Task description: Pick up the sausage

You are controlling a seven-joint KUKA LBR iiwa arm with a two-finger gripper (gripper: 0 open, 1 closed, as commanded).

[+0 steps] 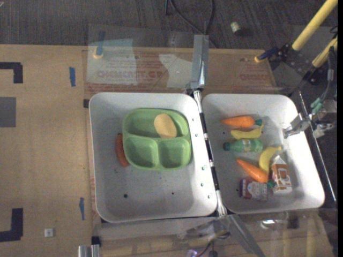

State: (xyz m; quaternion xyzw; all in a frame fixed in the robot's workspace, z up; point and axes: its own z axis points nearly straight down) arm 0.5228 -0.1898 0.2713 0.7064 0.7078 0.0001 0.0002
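Sausage (121,150) lies in the left bin (107,197), tight against the green tray's (156,139) left edge, long axis running up-down. Gripper (300,125) sits at the right bin's (311,197) far rim; we cannot tell its state. We'd cross over, align across the sausage's width, and descend on the tray-free side.

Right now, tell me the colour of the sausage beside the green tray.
Reddish-orange. The sausage lies against the green tray's left side in the camera view.
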